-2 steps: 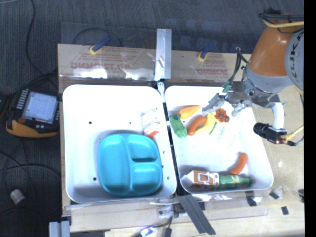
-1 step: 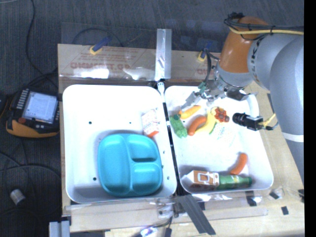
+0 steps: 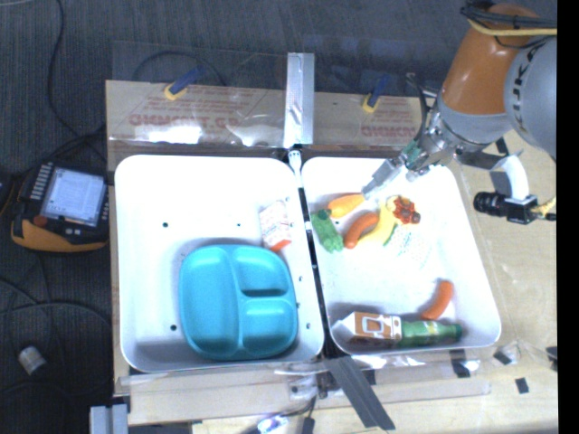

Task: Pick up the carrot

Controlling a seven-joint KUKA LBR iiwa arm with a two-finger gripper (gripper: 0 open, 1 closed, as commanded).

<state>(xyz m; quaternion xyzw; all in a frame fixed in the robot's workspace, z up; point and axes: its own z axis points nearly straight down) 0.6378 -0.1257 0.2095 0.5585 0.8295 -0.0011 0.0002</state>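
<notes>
hovering over the right bin (image 3: 470, 242), my gripper (image 3: 378, 184) points toward seven o'clock; i can't tell its state. the carrot (image 3: 361, 228) lies just beyond, at seven o'clock, crowded by toy food, so i might snag a neighbour instead.

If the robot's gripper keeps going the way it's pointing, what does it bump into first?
Probably the carrot. The gripper points down-left toward the cluster of toy food in the right bin, and the carrot lies nearest its tip, though depth is hard to judge.
</notes>
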